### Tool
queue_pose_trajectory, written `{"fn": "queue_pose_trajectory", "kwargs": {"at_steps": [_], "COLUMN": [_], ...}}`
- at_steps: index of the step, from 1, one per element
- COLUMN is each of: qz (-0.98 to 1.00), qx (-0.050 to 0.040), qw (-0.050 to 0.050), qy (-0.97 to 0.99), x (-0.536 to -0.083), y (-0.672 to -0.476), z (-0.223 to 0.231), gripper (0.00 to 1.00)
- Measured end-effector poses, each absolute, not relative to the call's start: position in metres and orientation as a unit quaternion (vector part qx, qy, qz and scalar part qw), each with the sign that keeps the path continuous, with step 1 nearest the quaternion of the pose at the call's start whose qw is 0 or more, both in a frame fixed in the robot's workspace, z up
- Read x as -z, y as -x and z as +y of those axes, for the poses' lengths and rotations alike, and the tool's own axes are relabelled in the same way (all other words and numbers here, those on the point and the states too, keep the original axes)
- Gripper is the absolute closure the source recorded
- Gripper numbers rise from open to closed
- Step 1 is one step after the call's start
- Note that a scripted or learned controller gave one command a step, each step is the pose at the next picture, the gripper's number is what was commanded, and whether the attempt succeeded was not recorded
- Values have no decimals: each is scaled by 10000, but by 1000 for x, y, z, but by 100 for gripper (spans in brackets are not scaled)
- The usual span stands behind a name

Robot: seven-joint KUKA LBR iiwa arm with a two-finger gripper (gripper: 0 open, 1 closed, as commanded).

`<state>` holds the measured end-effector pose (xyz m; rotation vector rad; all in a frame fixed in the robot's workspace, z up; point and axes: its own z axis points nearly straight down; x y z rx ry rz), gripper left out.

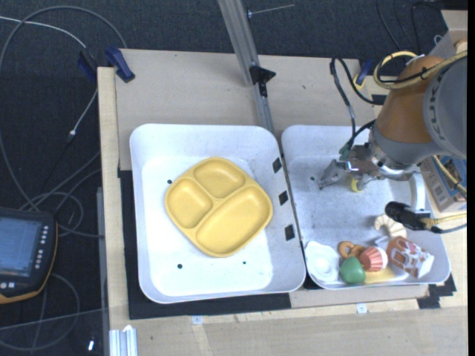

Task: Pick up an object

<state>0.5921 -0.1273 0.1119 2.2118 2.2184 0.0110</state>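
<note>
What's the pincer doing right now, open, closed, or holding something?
Pincer: over the right shallow white bin; open or closed cannot be told, and nothing shows between its tips.

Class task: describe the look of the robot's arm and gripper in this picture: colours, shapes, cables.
The arm is bulky, rounded and grey, with a broad orange band above the wrist. Black and yellow cables loop beside it. The gripper is small, dark metal, with thin fingers.
</note>
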Motion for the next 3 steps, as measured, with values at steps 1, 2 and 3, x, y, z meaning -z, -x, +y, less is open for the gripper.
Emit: {"fn": "queue_pose_trajectory", "kwargs": {"at_steps": [1,2,3], "qz": [7075,7075,7076], "qx": [-16,-23,-15], "qw": [14,37,20], "qy": [-7067,-7067,-7066], "x": [-118,-182,-210], "y": [-590,-594,-595], "z": [-127,-132,-132], "gripper": [100,100,100]}}
